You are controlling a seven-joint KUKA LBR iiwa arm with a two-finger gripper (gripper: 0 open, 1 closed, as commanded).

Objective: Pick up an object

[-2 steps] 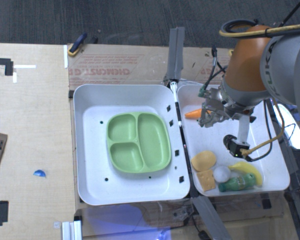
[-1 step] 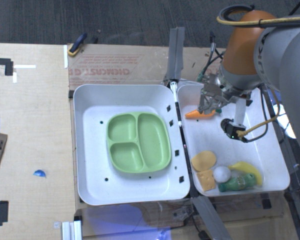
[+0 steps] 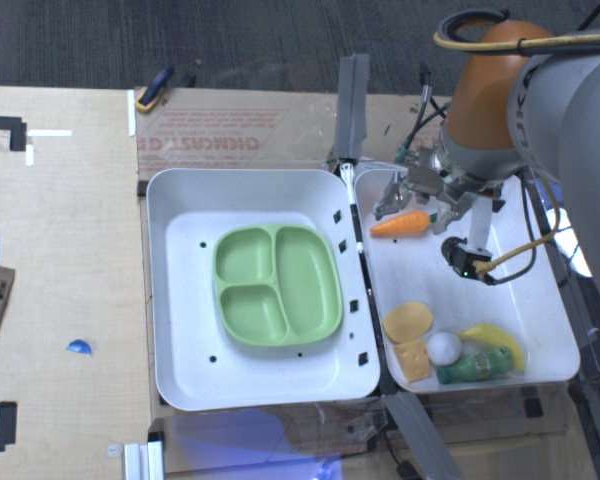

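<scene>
An orange carrot (image 3: pixel 400 225) lies crosswise at the back of the right bin (image 3: pixel 540 308), directly under my gripper (image 3: pixel 416 208). The gripper comes down from the orange-banded wrist (image 3: pixel 490 78), and its fingers (image 3: pixel 390 200) close on the carrot's upper side. The carrot's two ends stick out left and right of the fingers. A black cable loop (image 3: pixel 468 258) hangs from the wrist just right of the carrot.
The left bin (image 3: pixel 170 268) holds a green divided plate (image 3: pixel 278 286). At the front of the right bin lie a tan disc (image 3: pixel 408 320), a yellow-brown block (image 3: pixel 412 360), a white ball (image 3: pixel 443 348), a banana (image 3: pixel 498 340) and a green bottle (image 3: pixel 475 368).
</scene>
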